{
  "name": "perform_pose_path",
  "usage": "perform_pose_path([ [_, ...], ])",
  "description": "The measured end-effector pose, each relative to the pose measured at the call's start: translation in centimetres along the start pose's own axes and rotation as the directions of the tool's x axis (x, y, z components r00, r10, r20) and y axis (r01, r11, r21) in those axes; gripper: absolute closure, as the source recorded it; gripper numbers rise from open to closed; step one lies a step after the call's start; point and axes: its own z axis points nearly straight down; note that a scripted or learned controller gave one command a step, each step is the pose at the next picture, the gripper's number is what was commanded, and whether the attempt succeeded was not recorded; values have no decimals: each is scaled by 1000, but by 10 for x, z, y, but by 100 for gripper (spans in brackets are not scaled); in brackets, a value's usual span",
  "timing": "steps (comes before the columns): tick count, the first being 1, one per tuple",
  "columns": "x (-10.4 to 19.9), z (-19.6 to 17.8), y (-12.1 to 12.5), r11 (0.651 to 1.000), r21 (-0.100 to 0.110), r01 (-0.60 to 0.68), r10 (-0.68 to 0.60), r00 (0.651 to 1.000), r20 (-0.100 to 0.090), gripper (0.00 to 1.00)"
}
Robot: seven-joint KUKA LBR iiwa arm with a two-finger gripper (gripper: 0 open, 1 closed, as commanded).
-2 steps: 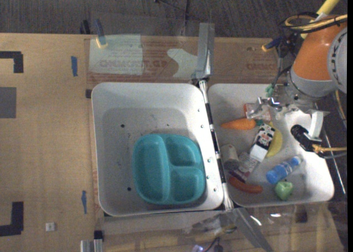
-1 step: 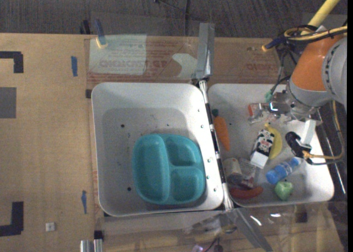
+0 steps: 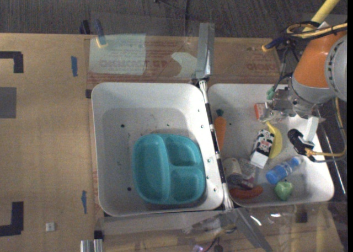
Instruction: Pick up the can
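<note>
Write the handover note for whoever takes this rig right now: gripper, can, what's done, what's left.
Gripper: over the upper part of the right bin, nothing visibly held.
Can: lying near the right bin's lower left, by the divider, beside the red sausage-like toy and below the carrot.
Teal tray: in the left bin.
Done: nothing; can not lifted.
Left: move to the can, grasp it, lift it.

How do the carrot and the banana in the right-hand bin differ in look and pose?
The carrot is orange with a green top, while the banana is yellow. The carrot is straight and lies hard against the bin's left wall; the banana is curved and lies nearer the middle, beside a small carton. Both lie flat, lengthwise up the view, in the right bin, apart from the gripper.
</note>
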Motion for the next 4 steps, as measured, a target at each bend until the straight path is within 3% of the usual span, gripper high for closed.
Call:
perform_pose_path([
  [1, -40, -177, 44, 1000, 5, -10, 10, 1000, -2, 100],
  [2, -30, -307, 33, 926, 1, 378, -378, 926, -2, 100],
  [3, 22, -180, 18, 838, 4, 545, -545, 838, -7, 100],
  [4, 21, -193, 20, 839, -3, 544, -544, 839, -1, 100],
])
